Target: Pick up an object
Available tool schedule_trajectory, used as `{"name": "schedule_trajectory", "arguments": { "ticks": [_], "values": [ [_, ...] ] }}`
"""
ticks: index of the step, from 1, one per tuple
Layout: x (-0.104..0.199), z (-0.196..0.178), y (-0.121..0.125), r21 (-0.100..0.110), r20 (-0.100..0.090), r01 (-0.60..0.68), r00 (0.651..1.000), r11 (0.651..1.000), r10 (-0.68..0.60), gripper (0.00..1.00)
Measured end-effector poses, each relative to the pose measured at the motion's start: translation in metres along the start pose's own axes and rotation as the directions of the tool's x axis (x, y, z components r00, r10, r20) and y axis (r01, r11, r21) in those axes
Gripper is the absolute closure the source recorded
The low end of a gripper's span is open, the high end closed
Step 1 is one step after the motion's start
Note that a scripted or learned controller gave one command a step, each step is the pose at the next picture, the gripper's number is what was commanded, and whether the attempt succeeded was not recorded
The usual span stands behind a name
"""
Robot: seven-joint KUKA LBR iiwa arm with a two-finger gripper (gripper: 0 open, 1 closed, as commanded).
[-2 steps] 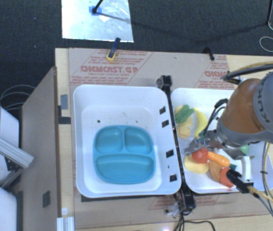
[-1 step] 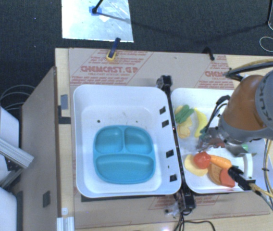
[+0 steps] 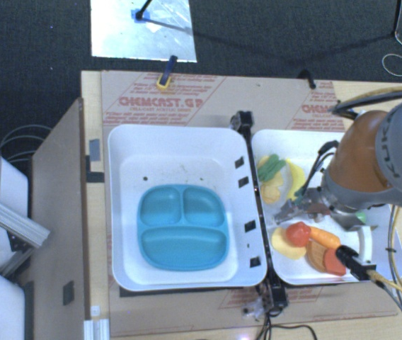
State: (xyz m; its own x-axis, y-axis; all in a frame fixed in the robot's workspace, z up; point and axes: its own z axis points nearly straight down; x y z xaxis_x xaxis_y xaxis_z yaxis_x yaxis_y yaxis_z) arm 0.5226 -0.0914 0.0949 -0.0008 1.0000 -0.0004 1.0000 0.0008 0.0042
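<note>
Toy food is heaped in the right bin (image 3: 307, 139), toward its near half: a red tomato-like piece (image 3: 299, 233) is seen resting against a pale yellow piece (image 3: 284, 244), with an orange carrot-shaped piece (image 3: 324, 235) just beside it and a brown piece (image 3: 317, 258) below. A second red piece (image 3: 334, 262) is tucked at the brown one's right edge. Farther back, a green pod-shaped piece (image 3: 272, 166) is laid across a yellow piece (image 3: 274, 184), and a banana-like yellow piece (image 3: 298, 176) is set beside them. The gripper (image 3: 291, 207) is lowered into this bin, its dark metal tip placed just above the red tomato-like piece and between the two clusters; nothing can be made out between the fingers, and whether they are parted or closed cannot be told from this angle. The grey arm (image 3: 399, 154) with its orange band (image 3: 360, 151) is extended in from the right, covering the bin's far right side. In the left bin (image 3: 123, 190), a blue divided tray (image 3: 182, 227) is laid flat, with three compartments. Both bins are seated on a printed cardboard sheet (image 3: 187, 98).
</note>
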Motion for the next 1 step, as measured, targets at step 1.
{"name": "schedule_trajectory", "arguments": {
  "ticks": [1],
  "values": [
    [-0.0242,0.0092,0.1152,-0.009,0.004,0.006,1.000,1.000,-0.006,0.00]
  ]
}}
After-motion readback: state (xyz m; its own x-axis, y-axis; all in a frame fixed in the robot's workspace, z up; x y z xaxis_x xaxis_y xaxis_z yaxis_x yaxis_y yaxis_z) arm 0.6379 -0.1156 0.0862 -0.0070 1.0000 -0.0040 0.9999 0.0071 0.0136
